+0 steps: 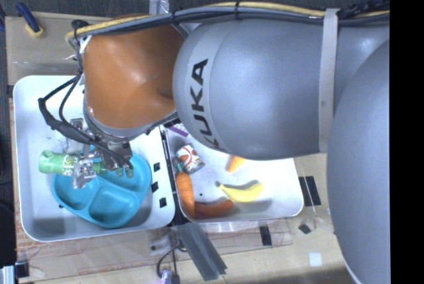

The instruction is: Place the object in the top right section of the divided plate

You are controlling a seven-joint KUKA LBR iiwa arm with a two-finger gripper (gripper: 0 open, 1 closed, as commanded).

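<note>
A blue divided plate (109,206) lies in the left white bin (26,143), towards its front. A green bottle-shaped object (54,162) lies on its side at the plate's upper left edge, partly over the rim. My gripper (99,167) hangs low over the plate's top sections, right beside the green object's right end and seemingly touching it. The orange wrist band and the grey arm hide the back of the left bin and the plate's top edge.
The right bin (285,203) holds a carrot (185,191), a yellow banana (242,190), a small red and white can (189,158), an orange piece (235,162) and a brownish-red piece (212,208). The arm's bulk covers both bins' rear halves.
</note>
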